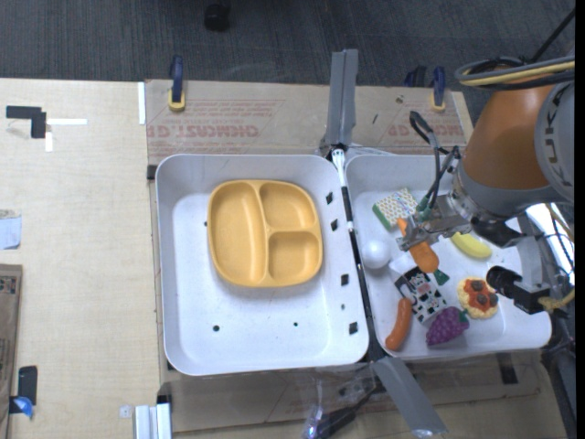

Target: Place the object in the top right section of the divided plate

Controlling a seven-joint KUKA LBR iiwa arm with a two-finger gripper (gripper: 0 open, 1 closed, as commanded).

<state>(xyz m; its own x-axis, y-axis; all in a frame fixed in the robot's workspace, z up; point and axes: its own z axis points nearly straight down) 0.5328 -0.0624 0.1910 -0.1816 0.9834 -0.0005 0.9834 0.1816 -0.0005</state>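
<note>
A yellow divided plate (265, 232) lies in the left bin (183, 318), with one long section on its left and two smaller ones on its right. The top right section (289, 206) holds nothing. My gripper (422, 230) hangs low over the right bin (530, 337), just above an orange carrot-like toy (426, 257) and beside a green checkered piece (395, 207). From this view I can't see whether anything is in its grasp.
The right bin also holds a white ball (375, 250), a yellow banana (472, 244), a pizza toy (479, 296), purple grapes (446, 326), an orange sausage (398, 324) and a black-and-white patterned piece (420, 294). A grey divider bar (343, 99) stands between the bins.
</note>
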